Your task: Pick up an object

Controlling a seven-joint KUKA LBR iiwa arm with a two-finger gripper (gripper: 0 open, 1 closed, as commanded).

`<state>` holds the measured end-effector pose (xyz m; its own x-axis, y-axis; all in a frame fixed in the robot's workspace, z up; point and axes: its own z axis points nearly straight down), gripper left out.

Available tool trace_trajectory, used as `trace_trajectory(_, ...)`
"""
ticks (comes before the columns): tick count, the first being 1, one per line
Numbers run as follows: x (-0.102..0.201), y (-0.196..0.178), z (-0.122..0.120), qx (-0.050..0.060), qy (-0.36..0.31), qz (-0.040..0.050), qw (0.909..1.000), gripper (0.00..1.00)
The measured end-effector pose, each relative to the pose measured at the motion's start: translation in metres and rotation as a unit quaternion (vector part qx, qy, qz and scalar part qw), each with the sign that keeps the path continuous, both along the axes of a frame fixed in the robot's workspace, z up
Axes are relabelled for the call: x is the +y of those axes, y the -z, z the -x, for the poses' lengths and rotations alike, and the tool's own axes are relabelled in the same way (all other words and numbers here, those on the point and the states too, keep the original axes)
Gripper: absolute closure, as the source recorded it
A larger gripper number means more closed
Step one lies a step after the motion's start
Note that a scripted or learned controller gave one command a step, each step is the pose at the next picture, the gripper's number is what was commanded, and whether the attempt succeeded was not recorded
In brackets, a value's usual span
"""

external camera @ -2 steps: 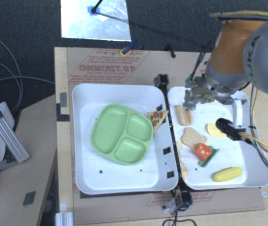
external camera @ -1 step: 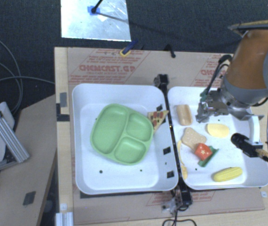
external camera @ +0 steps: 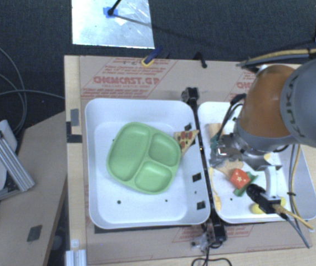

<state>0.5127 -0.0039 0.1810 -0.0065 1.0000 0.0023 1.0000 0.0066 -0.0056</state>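
a red toy strawberry [external camera: 239, 177] with a green top lies in the right bin [external camera: 312, 195] just beside the gripper [external camera: 220, 151], whose opening i cannot tell, while the left bin [external camera: 141, 108] holds one green plate [external camera: 143, 157] and one pizza slice [external camera: 185, 139] at its right edge.

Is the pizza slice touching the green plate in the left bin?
Touching. The camera view shows the pizza slice lying against the right rim of the green plate, its tip overlapping the rim with no white bin floor visible between them.
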Motion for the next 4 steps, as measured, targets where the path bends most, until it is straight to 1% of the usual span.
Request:
trace_trajectory(1, 0.06, -0.015, 0.005, -0.004, -0.002, -0.0002, 1.0, 1.0)
trace_trajectory(2, -0.018, -0.003, 0.027, -0.003, 0.006, 0.0016, 1.0, 1.0)
trace_trajectory(3, 0.02, -0.003, 0.026, -0.004, 0.0, 0.0006, 1.0, 1.0)
trace_trajectory(4, 0.084, -0.059, 0.025, -0.006, -0.003, -0.0008, 1.0, 1.0)
